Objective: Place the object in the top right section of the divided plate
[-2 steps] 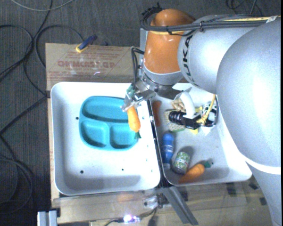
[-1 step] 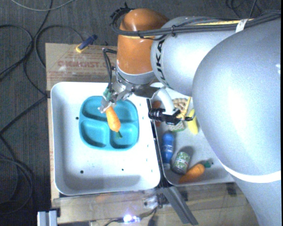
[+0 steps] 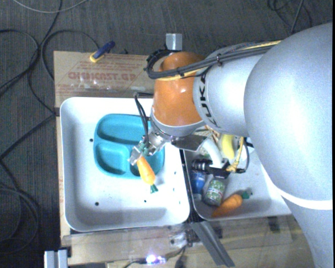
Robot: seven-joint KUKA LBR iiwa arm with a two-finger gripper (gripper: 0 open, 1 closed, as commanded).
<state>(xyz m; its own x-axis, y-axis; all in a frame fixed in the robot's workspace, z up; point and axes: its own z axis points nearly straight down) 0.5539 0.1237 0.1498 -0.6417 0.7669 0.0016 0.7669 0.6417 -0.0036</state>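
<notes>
At the bench's near edge, we see a second orange toy carrot left in the right white bin. Farther in, our claw grips an orange plastic carrot over the blue divided plate, ready for release. Beyond lie the cardboard-covered tabletop and dark carpet.

One fixed camera looks down aslant on both bins from overhead.

orange toy carrot with green stem, tilted, stem end down. it overlaps the blue divided plate at its lower right edge.
</notes>
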